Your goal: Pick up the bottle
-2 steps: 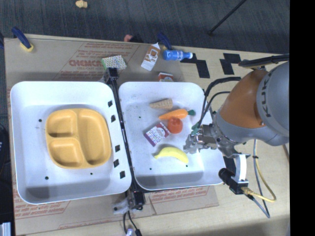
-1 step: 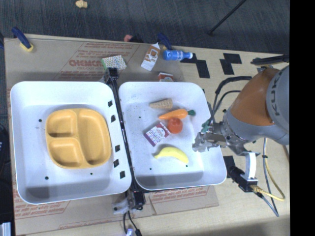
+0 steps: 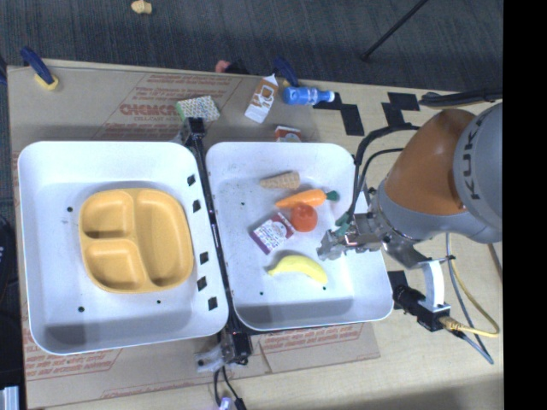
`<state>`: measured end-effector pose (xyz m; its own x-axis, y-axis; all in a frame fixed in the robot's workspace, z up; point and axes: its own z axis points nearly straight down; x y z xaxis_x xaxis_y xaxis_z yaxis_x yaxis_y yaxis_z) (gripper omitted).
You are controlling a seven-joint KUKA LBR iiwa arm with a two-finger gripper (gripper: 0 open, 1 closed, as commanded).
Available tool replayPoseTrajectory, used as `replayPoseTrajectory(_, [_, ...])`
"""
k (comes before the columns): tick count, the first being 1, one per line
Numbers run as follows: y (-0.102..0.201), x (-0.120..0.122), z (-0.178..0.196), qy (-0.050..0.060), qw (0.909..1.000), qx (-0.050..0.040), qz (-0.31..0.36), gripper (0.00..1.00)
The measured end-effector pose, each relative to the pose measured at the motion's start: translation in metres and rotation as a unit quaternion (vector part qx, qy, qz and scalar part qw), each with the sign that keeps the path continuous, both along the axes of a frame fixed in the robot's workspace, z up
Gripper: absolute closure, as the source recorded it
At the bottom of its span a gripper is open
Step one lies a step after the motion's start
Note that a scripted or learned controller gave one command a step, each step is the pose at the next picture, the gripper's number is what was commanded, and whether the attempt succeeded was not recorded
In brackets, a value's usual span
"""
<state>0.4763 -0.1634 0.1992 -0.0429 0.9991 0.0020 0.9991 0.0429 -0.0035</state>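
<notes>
Two white bins sit side by side on the surface. Bottle (image 3: 306,96), blue, lies on the surface beyond the right bin (image 3: 367,293), well apart from the hand (image 3: 335,244). Hand hangs inside that bin beside the banana (image 3: 297,267); its state cannot be determined.

The arm (image 3: 444,178) is cut off by the right edge. The gripper (image 3: 332,246) is small and blurred, so its tips are unclear. The bottle's (image 3: 306,96) label is perhaps too small to read.
</notes>
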Motion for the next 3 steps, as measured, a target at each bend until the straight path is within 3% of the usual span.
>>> replayPoseTrajectory(1, [-0.006,0.000,0.001,0.000,0.9945,0.0006,0.105,1.00])
replayPoseTrajectory(2, [-0.048,0.000,0.022,-0.001,0.9991,-0.0009,0.042,1.00])
replayPoseTrajectory(3, [0.027,0.000,-0.024,0.000,0.9933,0.0002,0.115,1.00])
